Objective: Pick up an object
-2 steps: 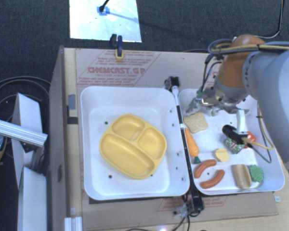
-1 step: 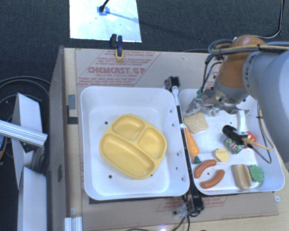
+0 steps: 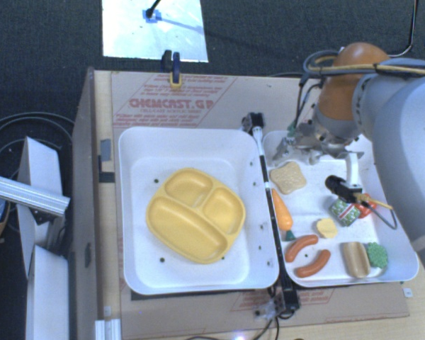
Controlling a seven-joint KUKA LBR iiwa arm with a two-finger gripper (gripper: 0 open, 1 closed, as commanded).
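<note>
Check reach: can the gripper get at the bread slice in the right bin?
Probably yes. The bread slice lies flat with nothing on it, apart from the carrot, and the gripper sits close beside it over the same right bin.

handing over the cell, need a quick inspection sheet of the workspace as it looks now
surface: cardboard bench bearing left bin and right bin
job's things: in right bin, bread slice, carrot, two sausages, bun, broccoli, green can
clutter: yellow divided plate in left bin
tool: over right bin's far end, by bread slice
cables: black loops on floor, left
surroundings: dark carpet, white sheet beyond bench
</note>
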